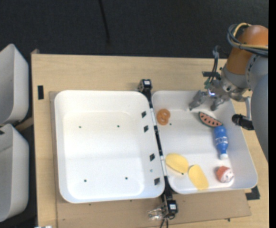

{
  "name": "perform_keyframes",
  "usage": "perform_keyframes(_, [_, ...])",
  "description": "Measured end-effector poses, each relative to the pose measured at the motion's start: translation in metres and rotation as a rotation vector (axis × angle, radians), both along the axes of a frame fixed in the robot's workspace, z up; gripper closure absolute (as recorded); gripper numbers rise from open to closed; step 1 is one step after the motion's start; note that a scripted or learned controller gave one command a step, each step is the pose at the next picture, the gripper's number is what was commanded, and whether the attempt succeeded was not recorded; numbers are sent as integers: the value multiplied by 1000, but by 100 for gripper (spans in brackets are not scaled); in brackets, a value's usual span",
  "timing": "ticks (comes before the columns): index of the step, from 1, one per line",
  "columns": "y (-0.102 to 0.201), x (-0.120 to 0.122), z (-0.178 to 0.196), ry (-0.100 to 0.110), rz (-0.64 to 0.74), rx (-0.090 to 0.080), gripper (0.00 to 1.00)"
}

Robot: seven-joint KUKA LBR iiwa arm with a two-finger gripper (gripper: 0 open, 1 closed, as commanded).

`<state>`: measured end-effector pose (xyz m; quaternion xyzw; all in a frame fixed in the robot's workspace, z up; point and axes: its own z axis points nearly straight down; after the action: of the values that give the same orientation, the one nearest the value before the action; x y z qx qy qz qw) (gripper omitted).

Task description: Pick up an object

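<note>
Right bin point(240, 141) on the bench holds every object. Gripper point(206, 100) hovers at its far edge, fingers spread, holding nothing. Blue bottle point(220, 142) by the right wall: probably light, stiff, slippery; grip across its body. Watermelon slice point(209, 119) lies nearest, small, flat.

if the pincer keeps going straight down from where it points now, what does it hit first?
Probably bare bin floor: the pincer hangs over the right bin's far end, just beyond the watermelon slice. Depth is unclear, so it might clip the slice.
</note>
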<state>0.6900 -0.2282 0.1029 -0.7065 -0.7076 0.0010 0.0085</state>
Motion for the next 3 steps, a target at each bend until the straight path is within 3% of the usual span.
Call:
perform_keyframes(1, [-1, -47, -1, -12, -2, -12, 0])
perform_keyframes(2, [52, -64, -2, -13, 2, -11, 0])
perform_keyframes(3, [66, 3, 34, -22, 3, -13, 0])
